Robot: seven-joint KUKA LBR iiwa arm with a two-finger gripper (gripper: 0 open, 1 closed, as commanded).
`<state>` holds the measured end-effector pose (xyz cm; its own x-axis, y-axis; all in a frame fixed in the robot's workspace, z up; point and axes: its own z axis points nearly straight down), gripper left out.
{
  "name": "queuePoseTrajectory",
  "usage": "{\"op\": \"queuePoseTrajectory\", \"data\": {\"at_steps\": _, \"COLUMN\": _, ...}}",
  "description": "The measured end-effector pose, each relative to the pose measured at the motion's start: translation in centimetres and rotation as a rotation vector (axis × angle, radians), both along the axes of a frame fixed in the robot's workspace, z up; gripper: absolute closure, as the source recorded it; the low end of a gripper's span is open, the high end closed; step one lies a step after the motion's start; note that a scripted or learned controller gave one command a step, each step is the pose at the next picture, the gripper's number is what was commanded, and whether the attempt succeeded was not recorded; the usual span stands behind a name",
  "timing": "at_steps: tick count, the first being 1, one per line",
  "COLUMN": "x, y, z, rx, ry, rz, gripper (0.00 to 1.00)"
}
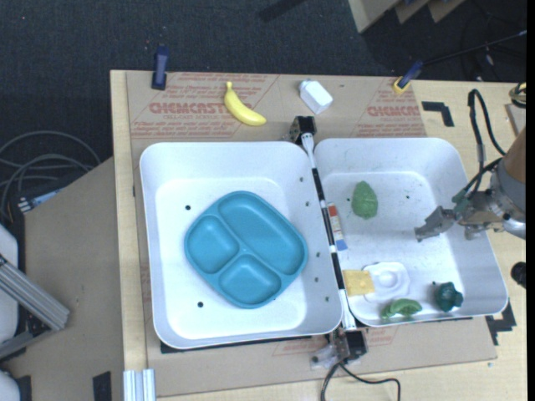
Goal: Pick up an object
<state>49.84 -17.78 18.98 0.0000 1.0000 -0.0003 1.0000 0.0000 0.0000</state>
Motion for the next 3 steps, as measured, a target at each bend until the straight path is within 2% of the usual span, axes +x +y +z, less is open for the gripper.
{"op": "queuePoseTrajectory", "data": {"at_steps": 1, "x": 9.1, "y": -3.0, "z": -5.8, "rx": -0.001, "ry": -0.001, "rz": 0.001, "gripper": 0.00}}
{"op": "queuePoseTrajectory", "data": {"at_steps": 2, "x": 7.4, "y": 4.2, "z": 0.6, "rx": 0.001, "ry": -0.002, "rz": 0.002, "gripper": 0.00}}
{"op": "queuePoseTrajectory", "data": {"at_steps": 3, "x": 11.7, "y": 6.2, "z": -10.5, "rx": 0.001, "ry": 0.001, "rz": 0.001, "gripper": 0.00}}
